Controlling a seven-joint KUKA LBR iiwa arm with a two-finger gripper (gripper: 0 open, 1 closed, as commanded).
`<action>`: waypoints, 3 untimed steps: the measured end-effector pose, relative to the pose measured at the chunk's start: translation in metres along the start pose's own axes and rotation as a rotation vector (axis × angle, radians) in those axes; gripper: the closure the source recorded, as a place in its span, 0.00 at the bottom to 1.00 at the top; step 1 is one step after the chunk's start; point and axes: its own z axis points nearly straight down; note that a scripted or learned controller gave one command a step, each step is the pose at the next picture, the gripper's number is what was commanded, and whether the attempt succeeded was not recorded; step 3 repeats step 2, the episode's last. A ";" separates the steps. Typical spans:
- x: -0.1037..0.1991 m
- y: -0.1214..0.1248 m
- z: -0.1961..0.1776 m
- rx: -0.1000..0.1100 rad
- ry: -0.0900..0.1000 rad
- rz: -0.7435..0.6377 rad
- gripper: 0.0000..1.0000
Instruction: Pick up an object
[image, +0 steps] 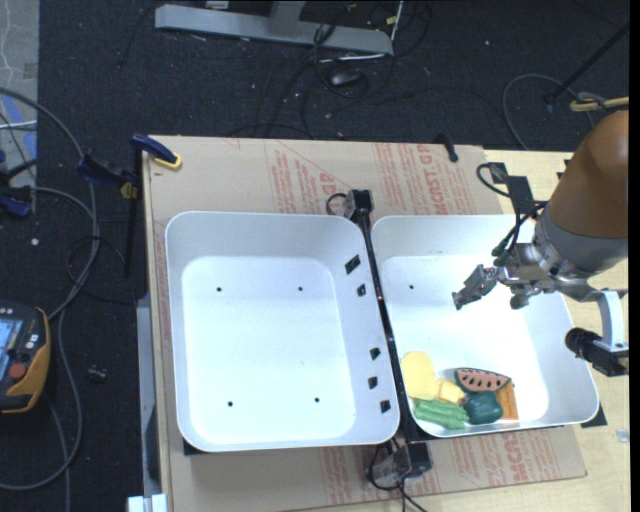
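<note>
Several toy foods lie in a cluster at the front edge of the right bin (440, 240). Among them are a yellow piece (419, 375), a watermelon slice (483, 380), a green vegetable (439, 413) and a dark teal piece (483, 408) beside an orange piece (509, 402). My gripper (474, 288) hangs over the middle of the right bin, behind the cluster and apart from it. It points toward the left, and nothing shows in it.
The left bin (190, 240) adjoins the right one along a black divider with clips (372, 300). The arm's orange and grey body (600, 200) fills the right side above the bin. Cables and a clamp (155, 150) lie beyond the bench's back edge.
</note>
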 end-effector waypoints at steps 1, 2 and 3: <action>0.116 0.005 0.025 0.000 0.001 -0.005 0.00; 0.169 -0.007 0.024 -0.001 0.000 0.000 0.00; 0.169 -0.007 0.024 -0.001 0.000 0.000 0.00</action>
